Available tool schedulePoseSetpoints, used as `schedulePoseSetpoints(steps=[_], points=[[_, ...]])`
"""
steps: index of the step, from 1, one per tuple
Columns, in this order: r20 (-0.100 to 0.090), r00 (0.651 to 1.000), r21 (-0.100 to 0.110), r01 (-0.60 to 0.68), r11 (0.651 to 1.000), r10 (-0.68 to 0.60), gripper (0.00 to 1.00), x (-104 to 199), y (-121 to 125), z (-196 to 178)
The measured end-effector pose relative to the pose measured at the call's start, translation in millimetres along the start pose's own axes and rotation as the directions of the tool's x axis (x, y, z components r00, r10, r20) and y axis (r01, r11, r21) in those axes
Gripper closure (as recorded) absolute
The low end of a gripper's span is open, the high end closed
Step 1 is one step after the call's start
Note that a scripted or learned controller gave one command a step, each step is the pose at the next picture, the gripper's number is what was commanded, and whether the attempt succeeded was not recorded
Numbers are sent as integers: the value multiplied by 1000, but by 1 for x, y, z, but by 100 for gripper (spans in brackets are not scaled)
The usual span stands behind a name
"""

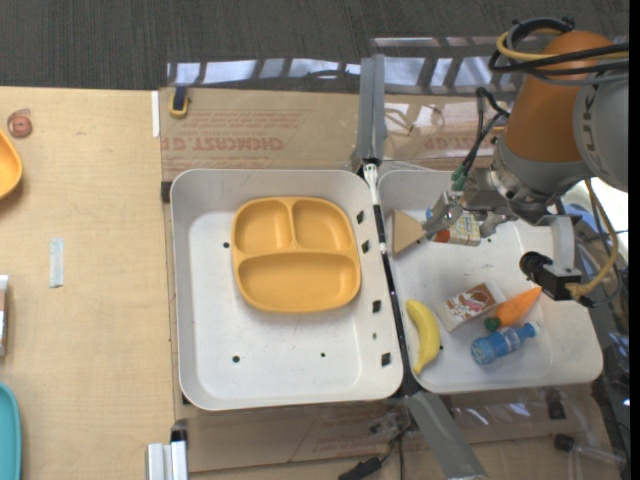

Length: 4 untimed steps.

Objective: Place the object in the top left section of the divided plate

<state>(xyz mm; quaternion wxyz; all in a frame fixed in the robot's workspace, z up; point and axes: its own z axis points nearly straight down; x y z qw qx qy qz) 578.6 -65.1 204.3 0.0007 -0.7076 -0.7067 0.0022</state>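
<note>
A yellow divided plate (296, 253) lies in the left white bin (200, 318), with two small sections at the back and one wide section in front. All three sections look bare. My gripper (458, 220) hangs over the back of the right bin (570, 363), well to the right of the plate. A small pale packet (466, 232) shows right at the gripper's tip; whether it is gripped is unclear. A tan wedge (405, 232) lies just left of the gripper, near the wall between the bins.
In the right bin's front half lie a banana (425, 334), a small carton (468, 306), a carrot (517, 308) and a blue bottle (503, 344). The grey arm with its orange band (555, 88) rises at the right. The left bin has bare floor around the plate.
</note>
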Motion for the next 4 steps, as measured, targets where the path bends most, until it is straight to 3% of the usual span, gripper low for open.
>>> schedulePoseSetpoints(steps=[1, 2, 3, 4], points=[[0, 990, -2, 139, 990, -139, 100, 88, -18, -81], [1, 1000, 0, 3, 1000, -3, 100, 152, 37, -33], [1, 984, -1, 178, 984, -178, 100, 219, 58, 16], [1, 984, -1, 179, 984, -179, 0, 219, 58, 16]])
